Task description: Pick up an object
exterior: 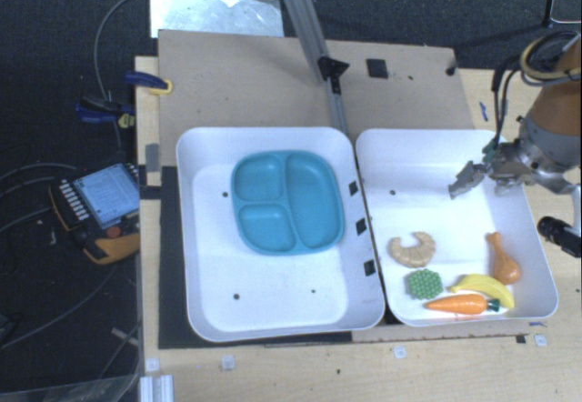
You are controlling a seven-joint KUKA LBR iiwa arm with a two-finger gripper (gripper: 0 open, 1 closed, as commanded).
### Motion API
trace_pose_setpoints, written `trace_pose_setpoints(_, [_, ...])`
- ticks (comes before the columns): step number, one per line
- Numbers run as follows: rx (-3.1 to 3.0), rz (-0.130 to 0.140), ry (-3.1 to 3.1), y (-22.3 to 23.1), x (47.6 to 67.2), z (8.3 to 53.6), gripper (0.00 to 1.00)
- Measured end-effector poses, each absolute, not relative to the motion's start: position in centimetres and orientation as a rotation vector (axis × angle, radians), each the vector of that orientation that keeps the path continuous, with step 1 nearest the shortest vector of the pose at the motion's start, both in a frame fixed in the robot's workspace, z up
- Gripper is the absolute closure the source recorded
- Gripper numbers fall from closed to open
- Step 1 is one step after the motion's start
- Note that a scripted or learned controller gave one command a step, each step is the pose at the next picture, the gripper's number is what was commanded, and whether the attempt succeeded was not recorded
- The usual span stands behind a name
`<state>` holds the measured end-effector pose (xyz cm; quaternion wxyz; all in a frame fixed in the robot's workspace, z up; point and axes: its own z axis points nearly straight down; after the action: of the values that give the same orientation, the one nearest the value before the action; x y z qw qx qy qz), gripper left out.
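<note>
A brown counter (273, 82) carries two white bins. The left bin (209, 300) holds a blue tray (287, 202); the right bin (400, 155) holds the food toys, clustered at its near end. The arm (555, 118) reaches in from 3 o'clock. The hand (466, 182) hovers with nothing in it; how wide it stands, I cannot tell. The croissant (413, 249) lies nearest, toward 7 o'clock from it, long axis across the bin. Banana (485, 286) and carrot (456, 305) lie further, at 6.

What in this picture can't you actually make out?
- Gripper, camera view: too small and blurred to tell open from shut.
- Banana: its lower part is covered by the carrot.
- Arm: cut off by the right edge.
- Handheld device left of the bins: its screen is too small to read.
</note>
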<state>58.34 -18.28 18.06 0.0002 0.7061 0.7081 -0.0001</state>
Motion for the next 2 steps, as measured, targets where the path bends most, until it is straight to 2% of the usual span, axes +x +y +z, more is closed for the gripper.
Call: trace_pose_setpoints(2, [2.217, 0.004, 2.219, -19.2, 58.3, 8.6, 0.00])
